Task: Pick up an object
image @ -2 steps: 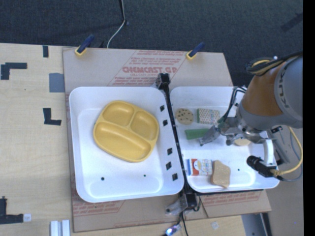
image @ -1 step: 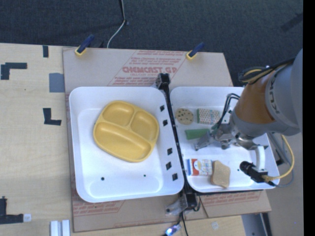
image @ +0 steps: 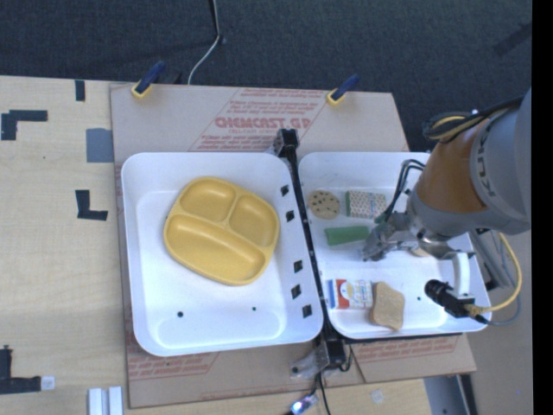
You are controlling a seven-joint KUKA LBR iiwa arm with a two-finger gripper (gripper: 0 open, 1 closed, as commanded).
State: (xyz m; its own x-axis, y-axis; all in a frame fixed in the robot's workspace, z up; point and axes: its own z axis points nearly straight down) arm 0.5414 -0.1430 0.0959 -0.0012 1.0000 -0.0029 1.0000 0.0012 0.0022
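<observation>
We see the gripper just right of the green block, finger state unclear to us

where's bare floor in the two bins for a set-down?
Left bin: bare strip along the near wall, below the yellow divided plate. Right bin: a small patch between the tan block and the gripper. Crowded at its far-left, around the round cookie, speckled packet and green block.

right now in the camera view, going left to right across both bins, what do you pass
yellow divided plate → round speckled cookie → green block → end effector → grey arm with orange band
</observation>
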